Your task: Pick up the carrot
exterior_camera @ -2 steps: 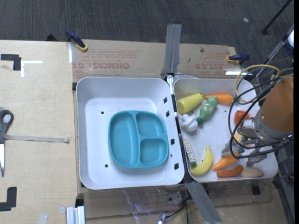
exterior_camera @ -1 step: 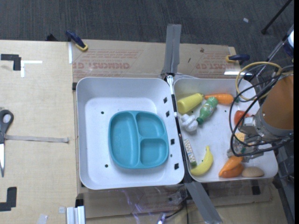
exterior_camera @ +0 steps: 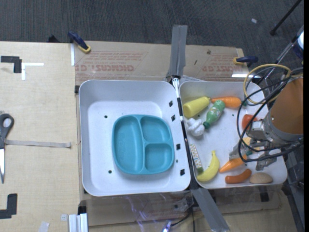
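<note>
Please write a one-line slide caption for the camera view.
Gripper low over a carrot in the right bin; teal tray in the left bin.

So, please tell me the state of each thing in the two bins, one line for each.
Carrot: lying in the right bin, beside the gripper, not lifted.
Second carrot: lying at the bin's far side.
Banana: lying flat.
Green bottle: on its side.
Sausage: lying flat.
Blue tray: flat in the left bin, nothing in its compartments.
</note>
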